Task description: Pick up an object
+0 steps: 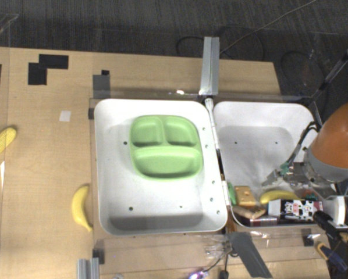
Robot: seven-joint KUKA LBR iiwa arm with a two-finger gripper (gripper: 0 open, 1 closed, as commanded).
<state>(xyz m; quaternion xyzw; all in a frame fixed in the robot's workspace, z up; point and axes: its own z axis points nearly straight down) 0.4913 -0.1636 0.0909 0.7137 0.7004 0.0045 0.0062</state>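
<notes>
Yellow banana, curved, lies in the right bin near corner among clutter: brown box, printed carton. Gripper just above it; arm hides the grip, state unclear.

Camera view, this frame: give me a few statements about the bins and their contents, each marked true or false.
1. The green divided tray lies in the left bin. True.
2. A banana lies in the right bin, near its front edge. True.
3. The end effector is over the left bin. False: it is over the right bin, just above the banana there.
4. The green tray has two compartments. False: three, two small at the back and one long in front.
5. A second banana lies on the bench outside the bins. True.
</notes>
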